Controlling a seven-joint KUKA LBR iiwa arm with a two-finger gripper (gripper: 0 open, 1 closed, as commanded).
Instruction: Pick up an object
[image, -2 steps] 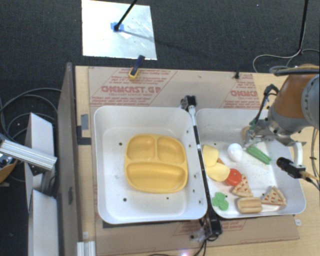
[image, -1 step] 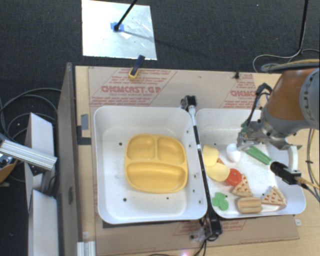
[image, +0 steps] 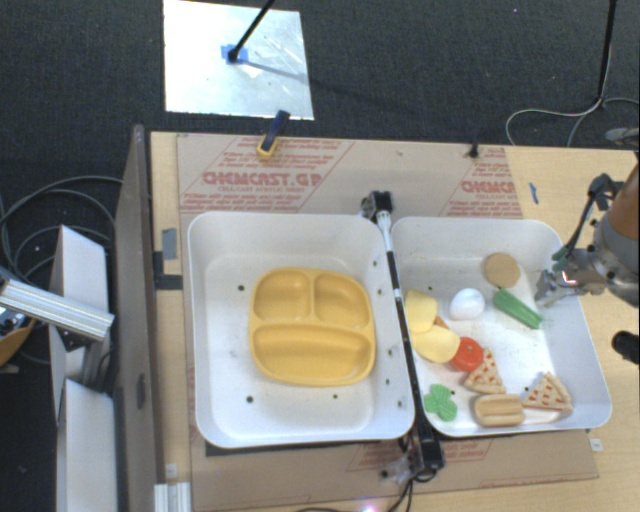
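Two shallow white bins sit side by side: the left bin (image: 215, 330) carries one yellow divided plastic tray (image: 311, 326), with bare floor around it. The right bin (image: 570, 330) holds nine toy foods, its far-right corner bare. There the tool (image: 556, 281) hovers just beside one green plastic stick (image: 517, 308); its state I cannot tell.

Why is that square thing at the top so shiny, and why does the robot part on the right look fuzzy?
In the camera view, the sheet on the dark floor bounces light back as glare. The end effector at the right bin looks blurred, with a small bright red-white glow. The yellow tray and toy food look sharp, with soft shadows.
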